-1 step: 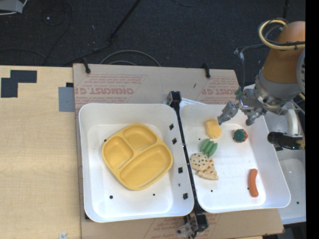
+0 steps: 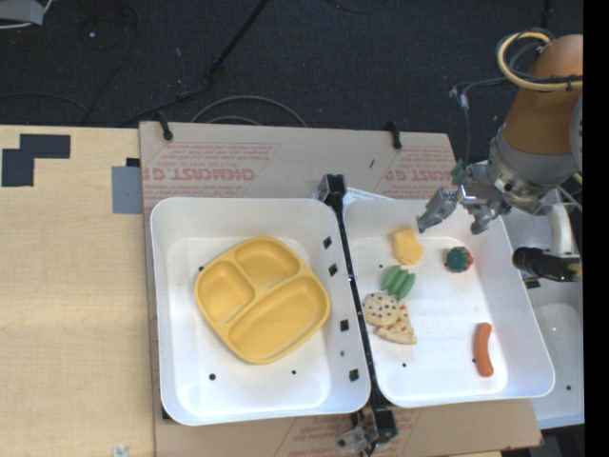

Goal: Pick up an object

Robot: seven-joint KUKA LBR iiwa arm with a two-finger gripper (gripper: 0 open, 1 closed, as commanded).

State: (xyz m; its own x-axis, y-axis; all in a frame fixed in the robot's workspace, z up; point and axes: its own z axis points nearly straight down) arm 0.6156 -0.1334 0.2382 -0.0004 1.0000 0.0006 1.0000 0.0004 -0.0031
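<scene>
A toy sausage (image 2: 484, 349) lay lengthwise, near to far, by the right bin's (image 2: 528, 298) right wall. The arm (image 2: 540, 112) reached in from the right, its gripper (image 2: 460, 211) spread open and empty above the bin's far edge.

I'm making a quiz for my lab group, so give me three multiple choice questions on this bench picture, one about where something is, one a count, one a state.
1. Where is the yellow divided plate?
A. left bin
B. right bin
C. on the cardboard

2. How many toy foods lie in the right bin?
A. three
B. five
C. seven

3. How are the gripper's fingers?
A. shut on the sausage
B. shut on the pizza slice
C. open, holding nothing

Answers: 1 A, the plate fills the left bin. 2 B, cheese, green vegetable, pizza slice, dark green piece, sausage. 3 C, the fingers are spread above the bin's far edge.
</scene>
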